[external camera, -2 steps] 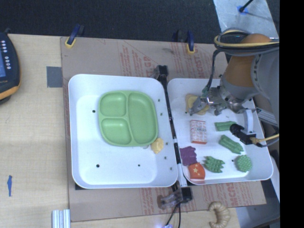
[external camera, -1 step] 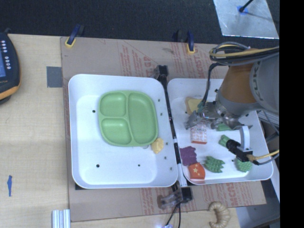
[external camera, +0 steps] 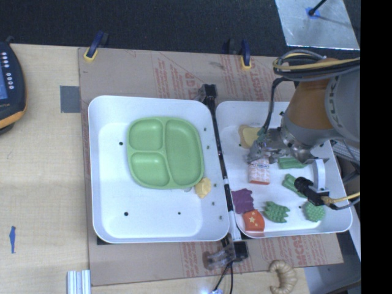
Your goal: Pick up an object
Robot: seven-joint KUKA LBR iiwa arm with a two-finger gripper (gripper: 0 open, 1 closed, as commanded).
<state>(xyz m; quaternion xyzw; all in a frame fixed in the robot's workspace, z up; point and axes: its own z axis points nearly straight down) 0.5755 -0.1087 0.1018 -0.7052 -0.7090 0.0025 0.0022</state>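
Arm: the grey arm with its orange band reaches in from the right and hangs over the far part of the right bin (external camera: 343, 225).
Gripper: the gripper (external camera: 262, 154) points down at the left-middle of the right bin, right above a small white bottle with a red band (external camera: 259, 171); whether it is spread or pressed together cannot be told, as the wrist hides it.
Task thing: the bottle looks the likeliest target, standing on the bin floor directly under the gripper; contact cannot be judged.
Other candidates: a yellowish piece (external camera: 247, 135) just far of the bottle, a purple piece (external camera: 242, 198) and a red-and-white piece (external camera: 253, 220) near the bin's near-left corner, and several green toys (external camera: 275, 211) toward the near right.
Progress: nothing is seen lifted; every object appears to rest on a bin floor, so the pick seems at the approach or closing stage at most, with grasp and lift left to do.
Left bin: the left bin (external camera: 104, 219) holds a green divided plate (external camera: 165, 153) and a small yellow piece (external camera: 203, 187) at the plate's near-right edge.
Surface: both bins sit side by side on brown cardboard (external camera: 153, 72) clamped to a pale wooden bench.
Room: dark floor lies beyond the bench, and a handheld pendant (external camera: 9, 81) rests at the far left.
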